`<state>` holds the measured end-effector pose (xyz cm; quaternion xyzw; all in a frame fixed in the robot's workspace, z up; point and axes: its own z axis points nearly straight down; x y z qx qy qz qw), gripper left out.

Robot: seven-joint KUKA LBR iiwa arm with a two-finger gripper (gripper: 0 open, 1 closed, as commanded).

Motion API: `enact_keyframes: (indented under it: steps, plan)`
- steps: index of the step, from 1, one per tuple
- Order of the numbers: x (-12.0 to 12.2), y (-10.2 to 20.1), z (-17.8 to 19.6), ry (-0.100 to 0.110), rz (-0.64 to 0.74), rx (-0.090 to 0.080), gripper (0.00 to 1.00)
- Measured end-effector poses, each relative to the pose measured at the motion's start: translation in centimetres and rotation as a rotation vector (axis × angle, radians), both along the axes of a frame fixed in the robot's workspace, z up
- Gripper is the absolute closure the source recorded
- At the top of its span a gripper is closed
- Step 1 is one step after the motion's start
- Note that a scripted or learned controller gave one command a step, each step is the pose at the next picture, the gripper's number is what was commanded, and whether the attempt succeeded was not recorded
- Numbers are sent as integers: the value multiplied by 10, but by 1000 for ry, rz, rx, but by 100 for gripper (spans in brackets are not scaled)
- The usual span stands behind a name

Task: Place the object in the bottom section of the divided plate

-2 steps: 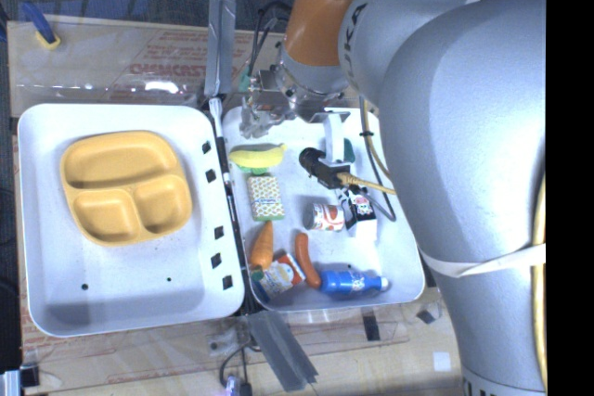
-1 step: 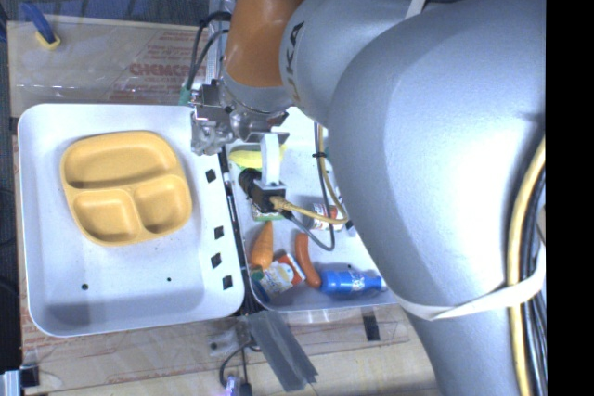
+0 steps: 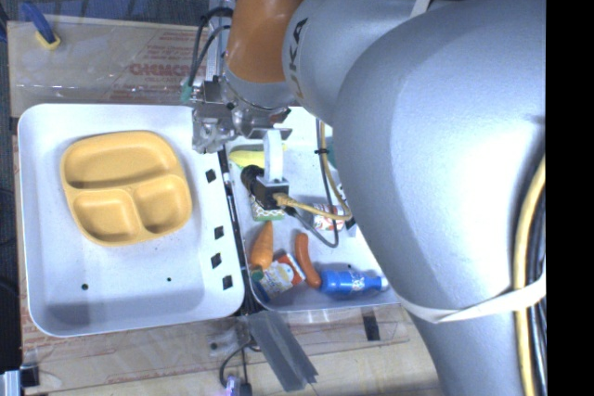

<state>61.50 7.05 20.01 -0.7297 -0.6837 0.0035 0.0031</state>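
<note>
The yellow divided plate lies in the left bin, with one long section at the far side and two smaller ones at the near side; nothing lies in it. My gripper hangs under the orange wrist band, over the wall between the two bins, just right of the plate. In the right bin lie an orange carrot, a red sausage, a blue bottle, a small colourful packet and a yellow-green piece close under the gripper.
The big grey arm covers most of the right bin. Black marks run along the left bin's right wall. A brown board lies behind the bins, with a blue and yellow tool at its far left.
</note>
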Motion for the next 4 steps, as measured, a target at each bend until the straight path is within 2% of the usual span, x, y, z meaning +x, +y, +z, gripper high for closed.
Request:
enact_keyframes:
  steps: [1,2,3,4]
  plan:
    - [-11,52,-62,-1,-272,-2,100]
    - [-11,52,-62,-1,-272,-2,0]
    - [18,-66,48,-8,-190,-1,0]
    - [18,-64,57,-3,-179,-1,100]
